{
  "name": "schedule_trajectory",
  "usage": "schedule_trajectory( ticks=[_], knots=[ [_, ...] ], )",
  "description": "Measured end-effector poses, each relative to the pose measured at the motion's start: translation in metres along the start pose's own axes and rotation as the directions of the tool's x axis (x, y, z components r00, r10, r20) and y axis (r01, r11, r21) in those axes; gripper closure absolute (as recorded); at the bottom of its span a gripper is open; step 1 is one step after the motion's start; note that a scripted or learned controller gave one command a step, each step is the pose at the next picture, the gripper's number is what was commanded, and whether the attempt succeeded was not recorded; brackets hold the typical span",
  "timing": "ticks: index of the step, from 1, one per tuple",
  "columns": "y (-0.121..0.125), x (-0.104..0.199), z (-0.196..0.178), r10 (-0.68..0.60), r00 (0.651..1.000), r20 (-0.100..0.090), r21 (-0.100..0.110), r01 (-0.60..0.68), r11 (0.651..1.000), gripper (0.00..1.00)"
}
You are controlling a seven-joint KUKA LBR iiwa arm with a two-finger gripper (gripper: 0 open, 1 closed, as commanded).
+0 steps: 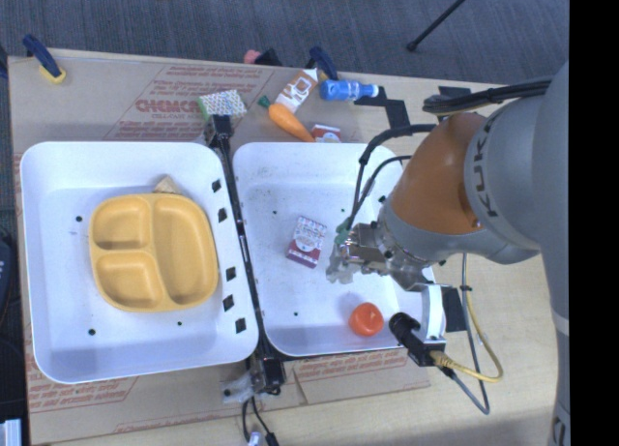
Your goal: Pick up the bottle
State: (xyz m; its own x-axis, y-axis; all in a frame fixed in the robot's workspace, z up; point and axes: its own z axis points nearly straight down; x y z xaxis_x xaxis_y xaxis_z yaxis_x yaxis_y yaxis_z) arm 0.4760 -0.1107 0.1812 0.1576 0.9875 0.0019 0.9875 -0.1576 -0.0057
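A small blue bottle lies on its side on the cardboard behind the right bin, outside both bins. Beside it a white bottle with an orange label also lies on the cardboard. My gripper hangs low over the middle of the right bin, far from both bottles. Just left of it lies a red and white packet. A round orange object sits near the bin's front edge, below the gripper. Nothing shows between the gripper's tips.
A yellow divided plate lies in the left bin. An orange carrot-like toy and a small red box rest on the cardboard behind the right bin. The arm's orange band covers the bin's right side.
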Motion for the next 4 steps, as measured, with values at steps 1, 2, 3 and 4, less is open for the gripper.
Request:
schedule_trajectory(
  ticks=[1,2,3,4],
  knots=[
    [-0.004,0.026,-0.010,-0.174,0.985,0.000,0.000,0.174,0.985,1.00],
    [0.008,-0.053,0.019,0.243,0.970,0.001,-0.002,-0.243,0.970,1.00],
    [0.003,-0.018,-0.026,0.249,0.969,-0.001,-0.002,-0.249,0.969,1.00],
    [-0.002,0.013,-0.020,0.020,1.000,0.000,0.000,-0.020,1.000,1.00]
  ],
)
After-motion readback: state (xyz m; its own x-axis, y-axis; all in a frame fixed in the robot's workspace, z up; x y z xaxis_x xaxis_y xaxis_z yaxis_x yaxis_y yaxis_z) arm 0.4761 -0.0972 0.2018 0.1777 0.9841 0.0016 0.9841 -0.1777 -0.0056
